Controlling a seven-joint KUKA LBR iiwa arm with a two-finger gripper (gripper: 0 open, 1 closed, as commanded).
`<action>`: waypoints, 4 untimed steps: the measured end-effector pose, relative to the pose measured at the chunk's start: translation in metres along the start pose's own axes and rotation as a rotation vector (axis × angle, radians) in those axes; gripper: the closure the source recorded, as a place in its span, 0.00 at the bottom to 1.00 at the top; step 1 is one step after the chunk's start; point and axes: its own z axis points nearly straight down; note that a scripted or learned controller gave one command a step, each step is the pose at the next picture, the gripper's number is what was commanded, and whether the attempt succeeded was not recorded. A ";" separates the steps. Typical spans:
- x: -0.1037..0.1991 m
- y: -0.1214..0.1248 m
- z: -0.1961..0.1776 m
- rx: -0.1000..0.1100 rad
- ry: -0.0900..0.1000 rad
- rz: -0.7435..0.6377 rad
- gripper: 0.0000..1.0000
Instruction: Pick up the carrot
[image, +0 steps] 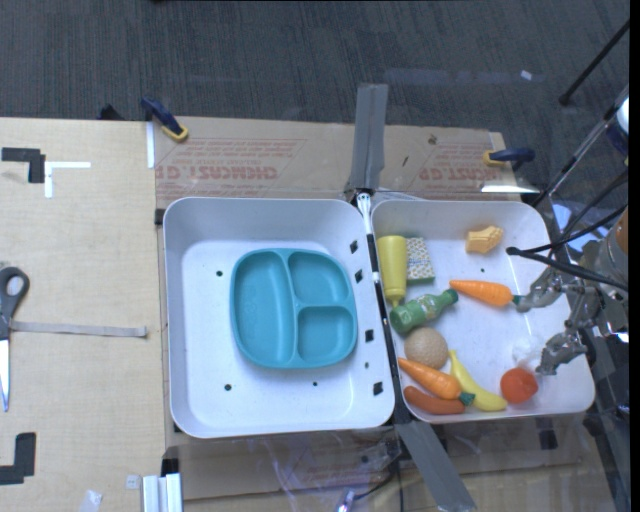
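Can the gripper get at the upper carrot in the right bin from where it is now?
Probably yes. The gripper sits at the right bin's right side, and the upper carrot lies alone on bare floor just to its left, its green tip pointing at the gripper. Nothing lies between them.

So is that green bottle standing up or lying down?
Lying down: the green bottle rests on its side on the right bin floor, cap toward the carrot.

Red print ran along the cardboard behind the bins, upside down and mirrored, in two patches. Left patch seemed to read "CHEMICAL GR", not surely; right patch too faint to make out. No other lettering legible anywhere.
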 end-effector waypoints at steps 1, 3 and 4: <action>-0.057 -0.034 0.122 0.001 -0.002 0.072 0.00; -0.168 -0.029 0.124 -0.009 0.016 0.164 0.00; -0.173 -0.034 0.108 0.003 -0.011 0.164 1.00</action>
